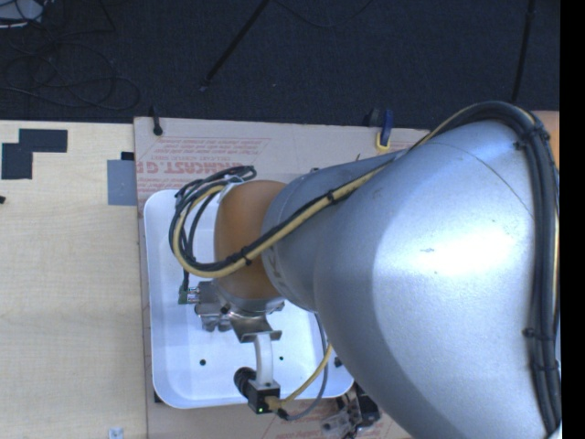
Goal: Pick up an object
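Camera view: fixed above the bench, looking down at a slant.
Arm (430, 273): grey and bulky, reaching in from the right. It covers most of the right half of the frame.
Orange band (239, 236): above the wrist, hanging over the middle of the white bin.
Cables (190, 222): black loops with a yellow line, bunched on the band's left side.
Gripper (239, 324): metal body just below the band, low over the near half of the bin and pointing down at its floor.
Gripper state: cannot tell whether wide or narrow. The wrist hides the working end, and any hold is likewise unclear.
White bin (163, 273): shallow with rounded corners. Its left wall and near-left floor are in view, with two tiny dark specks on the floor toward the front.
Object: cannot tell where it lies; the arm masks the bin's middle and right.
Dark clutter (358, 413): a small tangled shape at the frame's lower edge, just past the bin's near right corner, too unclear to name.
Cardboard sheet (210, 154): under the bin, with red print along its far edge.
Bench (64, 291): pale wood, left of the cardboard, with dark patches (37, 149) toward the far side.
Blue clamp (384, 122): on the cardboard's far edge.
Floor (110, 44): dark, with loose cables.
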`<state>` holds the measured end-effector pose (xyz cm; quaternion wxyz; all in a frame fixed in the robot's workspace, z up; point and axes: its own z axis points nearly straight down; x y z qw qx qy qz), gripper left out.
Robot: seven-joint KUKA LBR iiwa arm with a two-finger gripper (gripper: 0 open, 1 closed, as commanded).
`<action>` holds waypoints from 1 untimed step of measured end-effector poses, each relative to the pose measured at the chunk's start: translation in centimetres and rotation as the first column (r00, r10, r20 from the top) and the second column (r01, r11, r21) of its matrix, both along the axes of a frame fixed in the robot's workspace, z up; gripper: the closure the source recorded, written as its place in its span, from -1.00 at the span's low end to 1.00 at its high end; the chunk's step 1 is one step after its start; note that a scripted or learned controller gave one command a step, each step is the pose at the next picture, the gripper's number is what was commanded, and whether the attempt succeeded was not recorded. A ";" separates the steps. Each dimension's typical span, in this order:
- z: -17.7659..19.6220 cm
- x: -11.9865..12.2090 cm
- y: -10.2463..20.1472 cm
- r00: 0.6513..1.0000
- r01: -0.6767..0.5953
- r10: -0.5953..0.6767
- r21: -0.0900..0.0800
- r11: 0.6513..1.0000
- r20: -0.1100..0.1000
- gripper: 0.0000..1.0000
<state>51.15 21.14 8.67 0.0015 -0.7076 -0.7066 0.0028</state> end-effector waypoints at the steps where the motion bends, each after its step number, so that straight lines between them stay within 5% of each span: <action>1: 0.1 6.3 -5.6 1.000 0.003 -0.003 0.000 1.000 0.006 1.00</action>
